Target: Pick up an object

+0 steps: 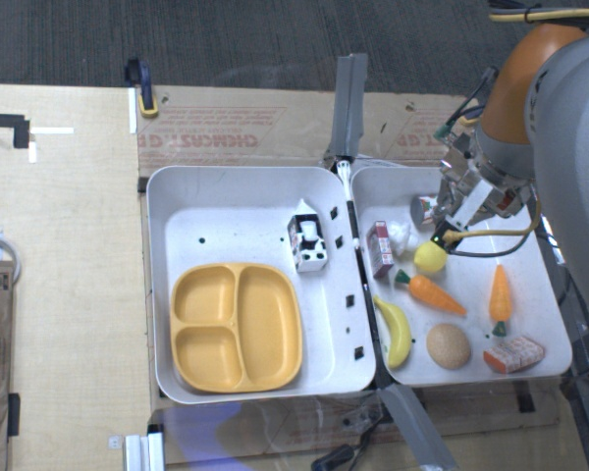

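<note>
End effector [440, 210] hangs over the far part of the right bin [555, 292], near that bin's far edge and well in from its corners; whether it is spread or pressed together cannot be told from this angle, and nothing is seen caught in it. Just nearside of it lies a yellow lemon [430, 257], close below but with no visible contact. Along the right bin's left wall stands a small dark-red carton [380, 248], with a crumpled white scrap [401, 234] between it and the lemon. An orange carrot [438, 293] lies aslant in the middle of the bin, its green end touching or almost touching the lemon. A second carrot [500, 294] lies lengthwise near the right wall. A banana [395, 330] curves along the left wall toward the near-left corner, a round tan ball [449, 345] sits at the near edge beside it, and a red-and-white packet [513, 354] rests in the near-right corner. In the left bin [177, 199], a yellow divided plate [238, 325] fills the near half, and a small black-and-white block [307, 240] sits by the right wall. Both bins rest on the pale worktop [59, 263].
</note>
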{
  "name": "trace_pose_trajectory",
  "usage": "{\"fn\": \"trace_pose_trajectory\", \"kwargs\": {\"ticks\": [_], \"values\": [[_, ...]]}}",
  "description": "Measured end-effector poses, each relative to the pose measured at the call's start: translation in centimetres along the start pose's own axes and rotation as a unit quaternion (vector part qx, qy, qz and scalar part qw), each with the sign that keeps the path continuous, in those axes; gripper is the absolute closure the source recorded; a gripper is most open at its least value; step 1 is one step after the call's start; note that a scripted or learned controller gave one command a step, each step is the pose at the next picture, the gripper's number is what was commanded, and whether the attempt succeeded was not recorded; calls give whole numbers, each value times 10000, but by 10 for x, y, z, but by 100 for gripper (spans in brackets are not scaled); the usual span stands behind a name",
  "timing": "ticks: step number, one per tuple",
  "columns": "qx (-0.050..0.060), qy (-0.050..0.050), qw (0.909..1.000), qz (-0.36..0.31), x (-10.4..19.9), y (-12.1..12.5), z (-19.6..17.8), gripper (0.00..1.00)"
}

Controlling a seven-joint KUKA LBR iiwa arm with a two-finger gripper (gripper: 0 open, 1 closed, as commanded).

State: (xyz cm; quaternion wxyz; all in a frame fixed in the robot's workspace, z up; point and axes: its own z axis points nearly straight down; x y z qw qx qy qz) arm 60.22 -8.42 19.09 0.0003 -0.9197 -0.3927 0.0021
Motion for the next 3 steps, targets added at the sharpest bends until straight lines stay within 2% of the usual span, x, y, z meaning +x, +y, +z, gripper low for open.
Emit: {"fn": "trace_pose_trajectory", "kwargs": {"ticks": [1, 2, 3], "values": [[3, -2, 10000, -20, -8, -43, -23, 100], [5, -5, 10000, -20, -8, -44, -23, 0], [11, 6, 9979, 644, -67, -58, 101, 0]]}}
